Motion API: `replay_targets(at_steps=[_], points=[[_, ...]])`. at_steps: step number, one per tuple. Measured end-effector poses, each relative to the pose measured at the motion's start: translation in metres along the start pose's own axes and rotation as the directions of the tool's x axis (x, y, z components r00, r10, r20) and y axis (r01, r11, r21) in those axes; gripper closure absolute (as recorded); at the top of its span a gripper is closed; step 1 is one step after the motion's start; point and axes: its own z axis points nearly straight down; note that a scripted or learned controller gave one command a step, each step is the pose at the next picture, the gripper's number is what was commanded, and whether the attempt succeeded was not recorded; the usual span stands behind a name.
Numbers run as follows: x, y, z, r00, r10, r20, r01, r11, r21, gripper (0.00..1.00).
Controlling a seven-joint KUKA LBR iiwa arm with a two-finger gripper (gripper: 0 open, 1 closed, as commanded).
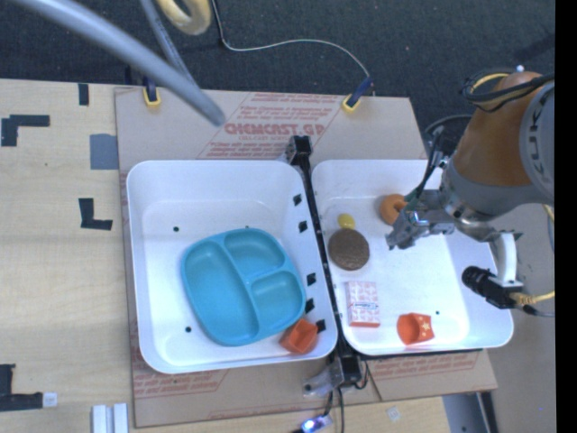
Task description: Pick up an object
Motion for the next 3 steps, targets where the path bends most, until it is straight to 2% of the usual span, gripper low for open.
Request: replay_targets(at_steps=[1,2,3], points=[[0.002,-0.007,-0.048,1.0,0.001,0.0,-0.001,1.0,0.001,1.0],[0.053,-0.009,-0.032,1.0,-0.003,-0.002,0.003,1.0,0.008,1.0],[0.106,-0.019,-0.037,1.0,-0.005,-0.003,0.005,1.0,0.007,1.0]])
